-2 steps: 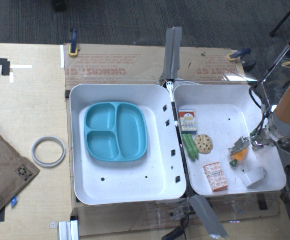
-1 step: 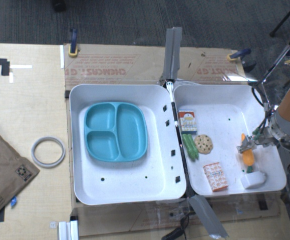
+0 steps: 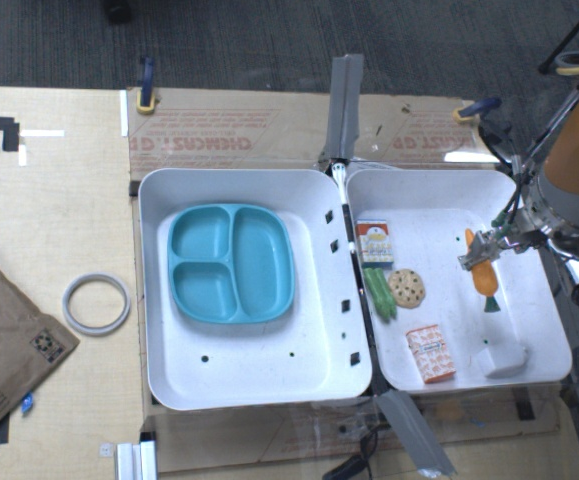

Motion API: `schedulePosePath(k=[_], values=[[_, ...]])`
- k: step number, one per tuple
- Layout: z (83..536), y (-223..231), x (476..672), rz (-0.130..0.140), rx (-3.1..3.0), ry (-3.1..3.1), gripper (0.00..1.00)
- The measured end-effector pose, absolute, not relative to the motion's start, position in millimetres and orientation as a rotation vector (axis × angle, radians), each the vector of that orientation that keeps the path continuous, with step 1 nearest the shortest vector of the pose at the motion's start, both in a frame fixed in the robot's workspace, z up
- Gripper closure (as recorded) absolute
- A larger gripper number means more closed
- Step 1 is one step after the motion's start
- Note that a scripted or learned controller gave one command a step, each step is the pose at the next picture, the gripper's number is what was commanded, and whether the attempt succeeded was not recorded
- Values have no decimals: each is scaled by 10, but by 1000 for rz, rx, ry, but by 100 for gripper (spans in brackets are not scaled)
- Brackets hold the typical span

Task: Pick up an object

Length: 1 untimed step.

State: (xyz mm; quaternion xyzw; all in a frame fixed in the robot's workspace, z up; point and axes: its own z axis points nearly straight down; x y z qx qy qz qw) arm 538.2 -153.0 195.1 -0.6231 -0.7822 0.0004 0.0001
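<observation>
My gripper [image 3: 476, 258] clamps a toy carrot [image 3: 484, 276] over the right bin [image 3: 559, 353], toward its 3 o'clock side. Below me lie a cookie [image 3: 406, 288], pea pod [image 3: 380, 293] and two small cartons. The left bin [image 3: 159, 368] holds a teal divided plate [image 3: 232, 264].

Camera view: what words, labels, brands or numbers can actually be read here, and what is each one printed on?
"BOX": brown cardboard box at the left edge, partly cut off.
Red print on the cardboard sheet behind the bins: upside down, too blurred to read with certainty.
Small red-and-white carton in the right bin: label too small to read.
Orange-and-white packet nearby: print unreadable.
</observation>
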Motion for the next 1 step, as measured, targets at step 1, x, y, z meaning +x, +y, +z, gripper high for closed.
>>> schedulePosePath(k=[1], values=[[2024, -814, 5968, 2, -1882, -2516, 100]])
